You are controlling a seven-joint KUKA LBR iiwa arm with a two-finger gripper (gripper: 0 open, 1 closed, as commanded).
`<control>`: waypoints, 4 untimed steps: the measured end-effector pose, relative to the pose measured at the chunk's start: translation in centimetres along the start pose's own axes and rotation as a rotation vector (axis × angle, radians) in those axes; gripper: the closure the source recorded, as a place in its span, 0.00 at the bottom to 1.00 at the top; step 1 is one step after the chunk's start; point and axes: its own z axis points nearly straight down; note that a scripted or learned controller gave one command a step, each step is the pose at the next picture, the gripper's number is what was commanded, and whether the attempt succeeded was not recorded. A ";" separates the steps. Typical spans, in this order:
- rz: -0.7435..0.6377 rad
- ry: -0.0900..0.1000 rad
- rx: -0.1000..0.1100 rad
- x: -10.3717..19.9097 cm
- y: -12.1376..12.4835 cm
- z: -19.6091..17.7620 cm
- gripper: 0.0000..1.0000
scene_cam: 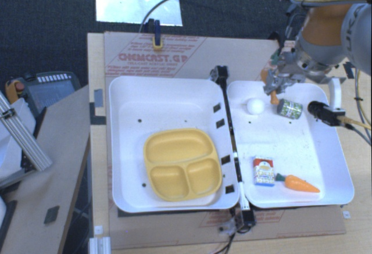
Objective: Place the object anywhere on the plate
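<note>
1. The arm (334,9) reaches over the far edge of the right bin (331,148), and its gripper (274,91) hangs low near that bin's far-left corner. I cannot tell how its claw stands, and nothing is visibly held between its tips.
2. Risk, as I judge it: the white ball (254,106) just beside the gripper could roll off at a touch, and the small green can (289,109) lying on its side could do the same. Which of these is the task's object is not plain.
3. The left bin (128,131) holds the yellow three-compartment plate (182,163) toward its near-right corner, with nothing on it. A drop from height could bounce off.
4. The right bin also holds a small printed box (264,170) and a toy carrot (298,183) near its near edge.
</note>
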 end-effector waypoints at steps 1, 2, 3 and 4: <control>0.000 0.000 0.000 4.6 -0.6 0.9 1.00; 0.000 0.000 0.001 9.9 -0.9 1.9 1.00; 0.000 0.001 -0.001 14.6 -0.1 2.1 1.00; -0.002 0.002 -0.001 21.1 -0.6 2.0 1.00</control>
